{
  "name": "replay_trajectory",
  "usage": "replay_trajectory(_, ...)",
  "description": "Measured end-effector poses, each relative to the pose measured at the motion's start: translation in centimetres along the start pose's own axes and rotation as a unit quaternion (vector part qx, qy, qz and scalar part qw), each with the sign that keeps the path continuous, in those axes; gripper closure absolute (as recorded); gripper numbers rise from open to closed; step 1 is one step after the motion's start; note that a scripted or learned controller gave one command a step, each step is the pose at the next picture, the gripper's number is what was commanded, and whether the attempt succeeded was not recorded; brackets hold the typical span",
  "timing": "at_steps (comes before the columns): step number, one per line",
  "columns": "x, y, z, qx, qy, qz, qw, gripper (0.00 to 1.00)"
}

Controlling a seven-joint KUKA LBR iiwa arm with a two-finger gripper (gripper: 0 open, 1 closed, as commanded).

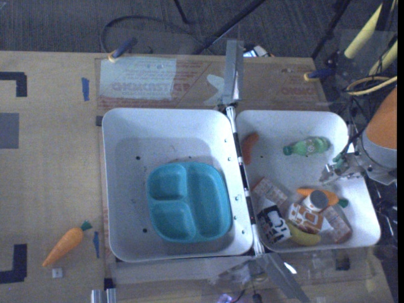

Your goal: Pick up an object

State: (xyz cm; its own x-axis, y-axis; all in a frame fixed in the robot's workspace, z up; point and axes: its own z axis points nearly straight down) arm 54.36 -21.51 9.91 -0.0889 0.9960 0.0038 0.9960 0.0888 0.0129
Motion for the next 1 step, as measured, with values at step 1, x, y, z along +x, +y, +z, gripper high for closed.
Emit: replay_trajectory(1, -0.17, -6.28, -12.66, 0.006, -0.003, 0.136, 0.9906, 1.00)
